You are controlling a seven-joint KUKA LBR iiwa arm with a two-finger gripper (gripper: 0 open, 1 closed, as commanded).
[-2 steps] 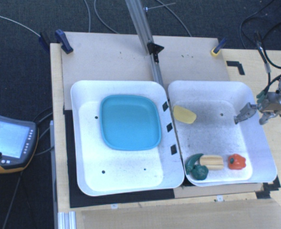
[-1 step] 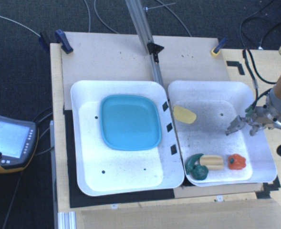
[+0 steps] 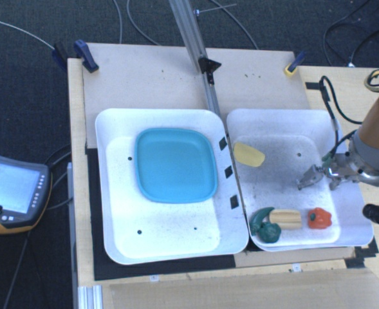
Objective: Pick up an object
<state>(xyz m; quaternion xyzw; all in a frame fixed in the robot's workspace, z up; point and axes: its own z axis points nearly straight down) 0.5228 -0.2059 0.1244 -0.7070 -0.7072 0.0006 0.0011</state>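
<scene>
Hand (image 3: 314,177) hangs low in the right bin (image 3: 273,122), grip state unclear, nothing visibly held; tomato (image 3: 318,218) nearby, pickup not yet done.

Turquoise plate (image 3: 176,165) – white bins (image 3: 115,192), yellow piece (image 3: 248,154), green toy (image 3: 265,225), tan block (image 3: 286,219), red-orange pepper (image 3: 318,218)

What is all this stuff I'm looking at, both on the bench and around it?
Bins: two, white, side by side on the bench; left bin, right bin.
Plate: one, blue, in the left bin.
Yellow piece: one, upper left of the right bin.
Green item: one, right bin's near edge.
Tan block: one, beside the green item.
Red item: one, right of the tan block.
Clamps: two blue, one yellow, on the bench's far edge.
Handheld screen: one, grey, left of the bench.
Gripper: one, grey, over the right bin.
</scene>
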